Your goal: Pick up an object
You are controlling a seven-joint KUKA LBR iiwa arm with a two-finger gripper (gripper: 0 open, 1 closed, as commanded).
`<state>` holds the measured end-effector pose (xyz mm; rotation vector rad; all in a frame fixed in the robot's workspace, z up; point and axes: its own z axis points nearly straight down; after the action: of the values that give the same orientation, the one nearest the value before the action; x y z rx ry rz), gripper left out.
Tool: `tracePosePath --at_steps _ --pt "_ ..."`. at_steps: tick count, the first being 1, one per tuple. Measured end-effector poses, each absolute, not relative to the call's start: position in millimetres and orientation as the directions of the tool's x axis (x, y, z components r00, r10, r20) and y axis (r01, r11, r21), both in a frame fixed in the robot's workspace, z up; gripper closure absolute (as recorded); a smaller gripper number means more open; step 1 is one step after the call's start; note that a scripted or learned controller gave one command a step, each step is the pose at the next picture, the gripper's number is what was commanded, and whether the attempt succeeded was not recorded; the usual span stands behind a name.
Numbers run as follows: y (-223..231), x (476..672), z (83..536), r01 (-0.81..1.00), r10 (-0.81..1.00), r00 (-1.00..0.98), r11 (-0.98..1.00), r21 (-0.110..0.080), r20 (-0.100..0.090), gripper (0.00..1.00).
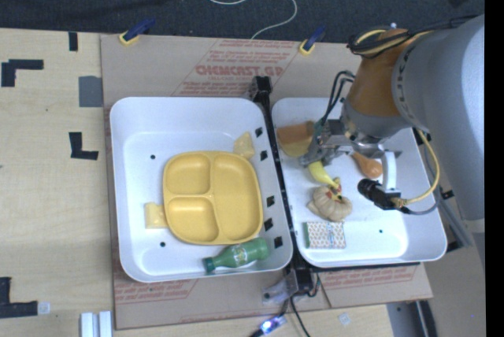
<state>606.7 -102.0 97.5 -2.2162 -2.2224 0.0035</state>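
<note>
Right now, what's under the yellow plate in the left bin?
Two pale yellow pieces poke out from under the yellow plate: one at its top right, one at its left. How far they run underneath is hidden.

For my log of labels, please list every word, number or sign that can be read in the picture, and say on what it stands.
Red print on the cardboard sheet behind the bins: large letters, too blurred to read with certainty.
Green bottle: label too small to read.
Patterned packet: no readable text.
</note>
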Motion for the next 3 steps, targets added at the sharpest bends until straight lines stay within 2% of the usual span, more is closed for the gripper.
tracePosePath --at_steps 2,3 --pt "-103 627.8 204 1.000 1.000 -0.002 0.002 0.004 0.000 1.00" --pt "-102 628.3 225 1.000 1.000 -0.002 0.002 0.001 0.000 1.00"
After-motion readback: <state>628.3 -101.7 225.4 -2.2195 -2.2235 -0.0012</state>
